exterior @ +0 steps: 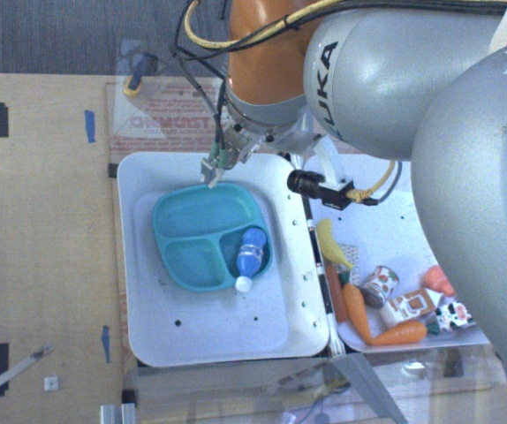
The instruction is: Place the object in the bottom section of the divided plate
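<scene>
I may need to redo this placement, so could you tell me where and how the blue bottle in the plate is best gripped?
Grip the blue bottle across its mid-body from above, fingers closing across its width. It lies on its side in the teal plate, white cap toward the lower edge, so the round body is the broadest hold.

Camera: single, fixed, mounted above the tabletop (41, 237), looking down at a slant. Coverage: both white bins, left bin (139, 325) whole, right bin (404, 210) partly covered by the arm (412, 69) entering from the right. Range: moderate; arm is nearest the lens and looms large.

blue bottle (250, 258) in teal divided plate (192, 228)
</scene>
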You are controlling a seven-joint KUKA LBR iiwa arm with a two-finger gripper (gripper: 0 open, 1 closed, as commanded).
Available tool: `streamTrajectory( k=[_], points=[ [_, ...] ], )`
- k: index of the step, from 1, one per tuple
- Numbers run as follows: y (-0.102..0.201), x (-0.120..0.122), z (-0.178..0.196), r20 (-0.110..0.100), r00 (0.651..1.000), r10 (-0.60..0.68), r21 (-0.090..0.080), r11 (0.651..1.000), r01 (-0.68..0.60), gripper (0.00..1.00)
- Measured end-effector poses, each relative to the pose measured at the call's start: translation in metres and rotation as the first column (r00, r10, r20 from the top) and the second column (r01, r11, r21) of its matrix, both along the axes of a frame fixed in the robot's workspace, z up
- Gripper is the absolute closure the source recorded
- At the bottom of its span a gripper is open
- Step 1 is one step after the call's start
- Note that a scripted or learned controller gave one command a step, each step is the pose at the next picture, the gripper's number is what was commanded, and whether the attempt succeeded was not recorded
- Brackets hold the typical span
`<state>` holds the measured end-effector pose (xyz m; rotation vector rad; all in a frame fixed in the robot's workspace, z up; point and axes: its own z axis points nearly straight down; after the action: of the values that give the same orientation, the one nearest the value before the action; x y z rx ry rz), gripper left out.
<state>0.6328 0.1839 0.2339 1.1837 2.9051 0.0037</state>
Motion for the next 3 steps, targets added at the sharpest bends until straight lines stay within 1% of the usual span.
streamTrajectory(
  k=[1, 2, 3],
  points=[
    [-0.016, 0.011, 0.044, -0.002, 0.991, -0.132, 0.000, 0.991, 0.132, 1.00],
    [0.028, -0.032, 0.099, -0.002, 0.997, 0.078, 0.000, 0.997, -0.078, 1.00],
    [0.005, -0.117, 0.003, -0.007, 0.978, 0.206, 0.000, 0.978, -0.206, 1.00]
  ],
)
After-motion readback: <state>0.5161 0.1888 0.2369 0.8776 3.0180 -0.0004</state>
